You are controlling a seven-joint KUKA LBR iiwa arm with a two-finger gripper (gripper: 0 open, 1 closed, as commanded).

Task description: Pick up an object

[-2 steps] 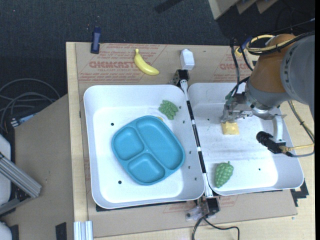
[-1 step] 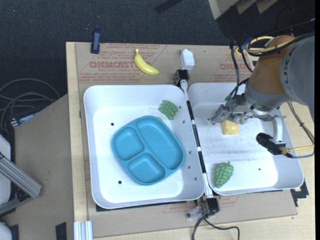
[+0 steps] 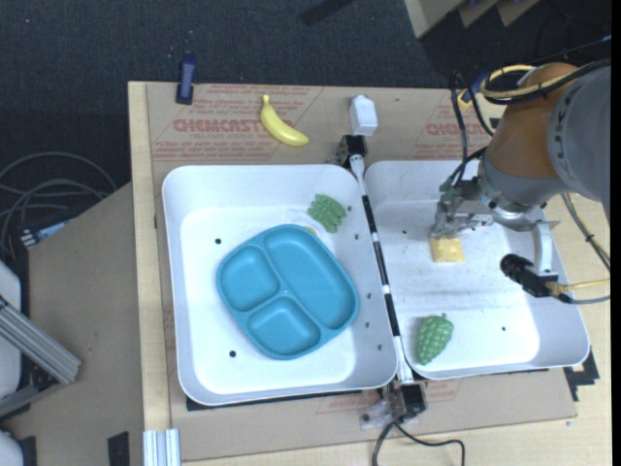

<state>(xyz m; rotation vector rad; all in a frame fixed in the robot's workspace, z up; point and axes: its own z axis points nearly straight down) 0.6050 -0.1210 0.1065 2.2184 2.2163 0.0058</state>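
On the far left of the cardboard-covered bench (image 3: 243, 129), a small dark blue clip-like object (image 3: 185, 77) lies near the back corner, and a yellow plastic banana (image 3: 280, 124) rests on the cardboard a little to its right, behind the bins. The left shallow white bin (image 3: 194, 289) holds a blue plastic divided plate with three compartments (image 3: 285, 289), sitting flat near the middle of the bin. Just behind the plate's right edge, near the bin's back right corner, is a small green bunch of toy grapes (image 3: 328, 212), apart from the plate. A small white block (image 3: 363, 114) sits on the cardboard behind the gap between the two bins.

The right shallow white bin (image 3: 505, 357) holds a second green bunch of toy grapes (image 3: 434, 338) near its front left corner, close to the wall shared with the left bin. Further back in the same bin is a small pale yellow wedge, like a piece of toy cheese (image 3: 447, 250), lying on the bin floor. My gripper (image 3: 452, 223) hangs directly over it, my fingertips right at the wedge's upper edge; from this angle I cannot tell how far apart they stand, nor whether they touch the wedge. My grey arm with its orange band (image 3: 529, 129) reaches in over the bin's right back side.
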